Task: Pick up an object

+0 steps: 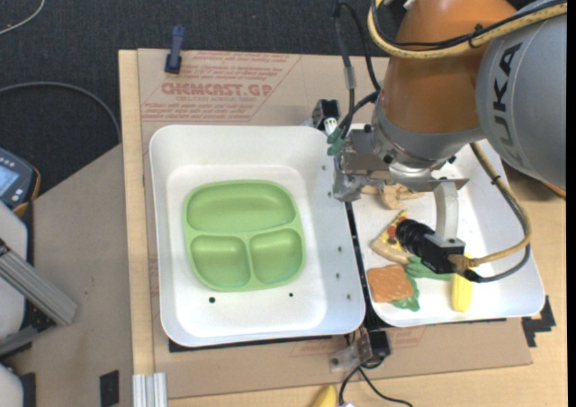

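Near the front edge of the right bin [522,306], a cluster of toy food: a yellow piece [460,293], an orange round piece [389,284] on something green, heaped toward the inner wall, likely left loose for random grabs. Further back, a pizza slice [389,241] beside a black fitting. Above these, the gripper [396,189] low over the bin's middle, hidden under the wrist, so jaw opening impossible to tell, nothing visibly held. In the left bin [166,216], a green divided plate [243,234] resting centred, seemingly not the present target.
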Robot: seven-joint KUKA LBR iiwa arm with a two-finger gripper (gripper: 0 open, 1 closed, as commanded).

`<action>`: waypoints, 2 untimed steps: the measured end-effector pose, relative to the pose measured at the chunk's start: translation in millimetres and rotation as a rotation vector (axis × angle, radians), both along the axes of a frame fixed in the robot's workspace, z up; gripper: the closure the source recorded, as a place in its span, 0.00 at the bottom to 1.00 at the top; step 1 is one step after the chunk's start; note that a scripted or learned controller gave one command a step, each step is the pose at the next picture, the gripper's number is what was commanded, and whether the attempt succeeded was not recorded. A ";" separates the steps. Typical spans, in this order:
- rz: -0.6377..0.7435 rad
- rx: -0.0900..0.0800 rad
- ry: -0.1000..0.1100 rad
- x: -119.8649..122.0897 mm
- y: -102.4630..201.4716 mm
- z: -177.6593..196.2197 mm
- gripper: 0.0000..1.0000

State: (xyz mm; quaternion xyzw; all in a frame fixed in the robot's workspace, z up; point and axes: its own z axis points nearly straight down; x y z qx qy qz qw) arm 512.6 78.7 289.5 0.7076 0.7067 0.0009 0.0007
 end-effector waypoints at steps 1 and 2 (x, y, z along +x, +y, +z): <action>0.000 0.000 -0.001 0.4 0.3 10.0 1.00; 0.000 0.000 -0.002 0.7 0.6 19.9 1.00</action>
